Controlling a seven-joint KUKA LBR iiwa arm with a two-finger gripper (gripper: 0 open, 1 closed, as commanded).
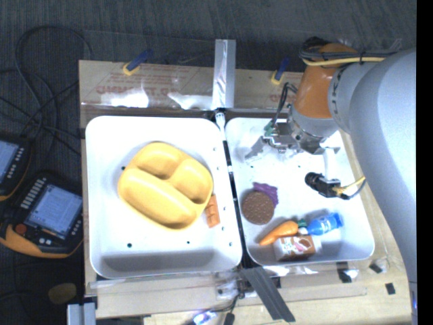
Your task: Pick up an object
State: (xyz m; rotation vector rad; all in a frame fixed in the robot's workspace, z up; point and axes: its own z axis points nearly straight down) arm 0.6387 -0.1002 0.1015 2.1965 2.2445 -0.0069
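Two handheld pendants (40, 212) lie on dark carpet left of the surface (155, 80), whose left bin (108, 249) holds a yellow form (166, 183), while the tool (283, 139) (finger state unreadable) hovers at the right bin's (358, 242) far edge above a carrot (279, 232).

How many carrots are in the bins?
2. One carrot lies in the right bin, near its front, touching the small bottle. A second, smaller orange piece sits in the left bin, tucked against the big yellow object, which may hide more.
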